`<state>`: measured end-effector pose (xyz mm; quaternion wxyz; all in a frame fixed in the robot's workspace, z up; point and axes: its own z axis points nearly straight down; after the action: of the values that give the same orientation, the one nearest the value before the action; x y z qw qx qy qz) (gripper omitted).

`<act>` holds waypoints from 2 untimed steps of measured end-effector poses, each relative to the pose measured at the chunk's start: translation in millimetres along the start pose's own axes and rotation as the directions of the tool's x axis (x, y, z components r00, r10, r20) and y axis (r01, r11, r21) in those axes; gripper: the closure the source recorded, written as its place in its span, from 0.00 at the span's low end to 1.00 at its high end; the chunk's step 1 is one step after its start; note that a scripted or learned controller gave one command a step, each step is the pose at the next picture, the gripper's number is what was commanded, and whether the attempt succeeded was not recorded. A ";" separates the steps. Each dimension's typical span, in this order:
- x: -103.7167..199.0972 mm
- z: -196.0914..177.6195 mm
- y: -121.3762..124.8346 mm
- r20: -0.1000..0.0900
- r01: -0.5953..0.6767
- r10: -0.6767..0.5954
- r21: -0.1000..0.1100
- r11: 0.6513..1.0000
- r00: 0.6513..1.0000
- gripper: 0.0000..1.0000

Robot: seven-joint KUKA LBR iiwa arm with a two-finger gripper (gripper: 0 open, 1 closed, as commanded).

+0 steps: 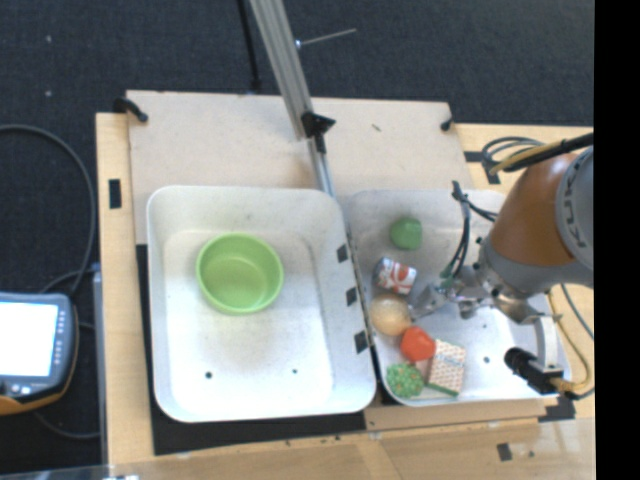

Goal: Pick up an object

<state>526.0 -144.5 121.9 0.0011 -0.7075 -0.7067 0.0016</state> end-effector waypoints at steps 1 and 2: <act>-2.1 21.9 -0.1 0.002 -0.002 0.002 -0.003 1.000 1.000 0.00; -2.8 10.1 1.4 0.002 -0.006 0.006 -0.009 1.000 1.000 1.00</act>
<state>527.3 -147.3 111.8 -0.0025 -0.7096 -0.7046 -0.0009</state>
